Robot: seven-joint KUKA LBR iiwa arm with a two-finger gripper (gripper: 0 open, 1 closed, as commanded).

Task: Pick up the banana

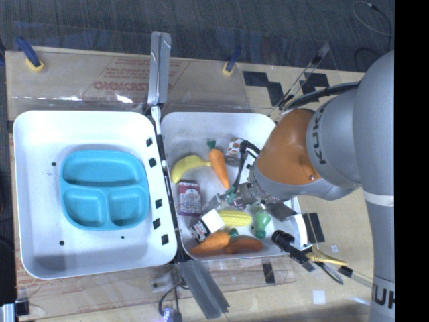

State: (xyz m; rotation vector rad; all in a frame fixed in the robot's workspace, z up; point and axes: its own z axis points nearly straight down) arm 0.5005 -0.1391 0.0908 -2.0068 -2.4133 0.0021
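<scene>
The yellow banana lies in the right bin, near its left wall. My gripper hangs low over the middle of that bin, to the right of the banana and apart from it. It sits just above a yellow corn cob, beside a carrot. The orange band and grey arm above it hide the bin's right part.
The right bin also holds a dark red packet, a small can, a white box, a green item and two orange vegetables at the front. The left bin carries a blue divided tray.
</scene>
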